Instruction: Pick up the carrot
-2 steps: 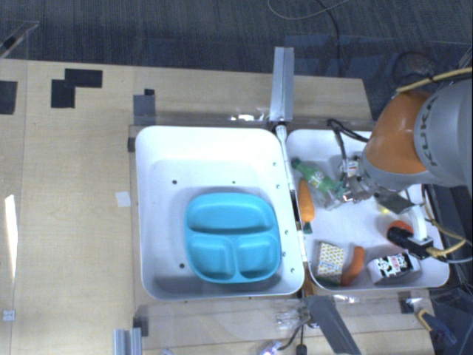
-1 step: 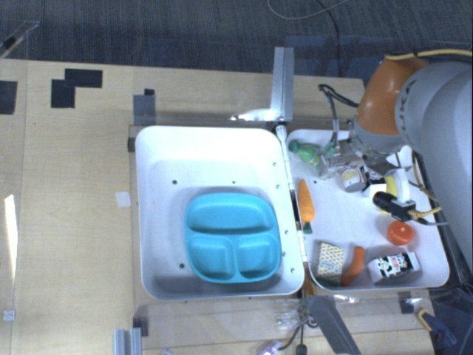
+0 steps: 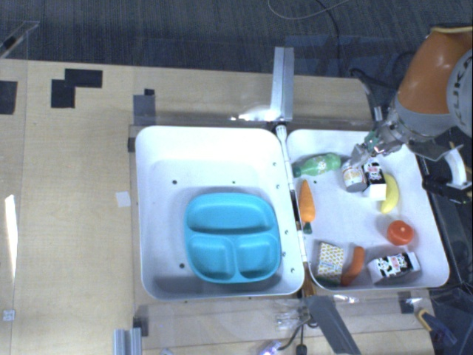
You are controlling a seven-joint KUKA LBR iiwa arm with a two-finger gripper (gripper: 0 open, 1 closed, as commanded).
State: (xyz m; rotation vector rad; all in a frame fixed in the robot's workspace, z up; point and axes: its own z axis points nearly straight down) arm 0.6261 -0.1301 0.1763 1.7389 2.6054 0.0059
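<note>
The carrot (image 3: 306,202) is a short orange piece lying lengthwise in the right bin (image 3: 436,268), close against its left wall. My gripper (image 3: 369,152) hangs over the bin's upper right part, just above a small grey carton (image 3: 354,177). It is well to the right of the carrot and apart from it. Nothing shows between the gripper and the carrot but bare bin floor.
A green packet (image 3: 318,164) lies above the carrot. A banana (image 3: 389,194), a red-orange round fruit (image 3: 400,232), a sausage (image 3: 355,263), a patterned box (image 3: 330,260) and a milk carton (image 3: 393,266) fill the right bin. The left bin (image 3: 159,168) holds a blue divided tray (image 3: 233,235).
</note>
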